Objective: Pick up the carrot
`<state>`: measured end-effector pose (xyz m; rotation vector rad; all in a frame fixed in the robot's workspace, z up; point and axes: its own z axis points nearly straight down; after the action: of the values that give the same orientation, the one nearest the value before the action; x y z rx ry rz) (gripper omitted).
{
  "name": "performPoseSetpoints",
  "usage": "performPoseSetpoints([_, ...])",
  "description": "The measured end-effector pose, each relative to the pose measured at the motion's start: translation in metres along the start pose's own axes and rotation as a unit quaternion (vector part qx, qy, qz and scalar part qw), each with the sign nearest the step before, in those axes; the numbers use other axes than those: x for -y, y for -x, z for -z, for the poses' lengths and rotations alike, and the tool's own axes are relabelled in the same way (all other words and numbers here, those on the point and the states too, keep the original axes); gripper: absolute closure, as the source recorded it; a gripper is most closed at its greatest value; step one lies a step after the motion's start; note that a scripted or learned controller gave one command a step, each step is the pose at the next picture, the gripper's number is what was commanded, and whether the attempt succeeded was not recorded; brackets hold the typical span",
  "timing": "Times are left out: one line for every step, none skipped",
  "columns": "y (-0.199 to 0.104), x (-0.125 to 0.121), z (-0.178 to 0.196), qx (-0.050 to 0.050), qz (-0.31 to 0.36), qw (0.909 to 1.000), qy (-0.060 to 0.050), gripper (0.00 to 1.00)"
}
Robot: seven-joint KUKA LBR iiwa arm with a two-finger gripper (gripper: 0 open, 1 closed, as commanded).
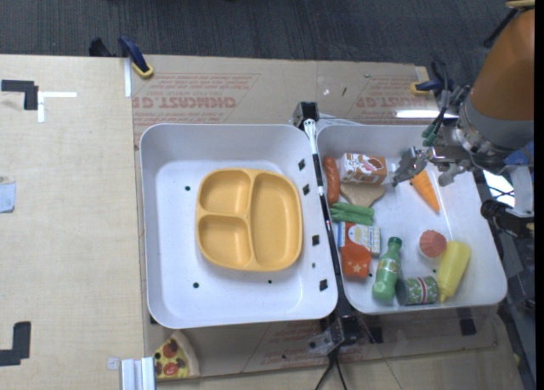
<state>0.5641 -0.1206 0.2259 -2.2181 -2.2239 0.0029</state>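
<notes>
While dark grey carpet lies beyond the pale wooden counter (68, 235) with its brown cardboard sheet (255, 91), the tapered orange plastic carrot (427, 192) lies point-down near the right white bin's (484, 291) far right corner, jaws (425, 161) apart around its top.

The grey arm with its orange band (510, 65) is cut off by the right edge above the right white bin (484, 295). Over that bin, the gripper (433, 163) is a blurred dark tangle, and it covers the thick end of the orange carrot (427, 193). Below the left white bin (161, 295), a small pizza-slice toy (172, 358) lies partly under its rim.
</notes>
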Motion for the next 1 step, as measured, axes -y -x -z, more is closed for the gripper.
performPoseSetpoints([0.0439,-0.0481,-0.1201,0.001,-0.088,0.9961,0.001,0.00])
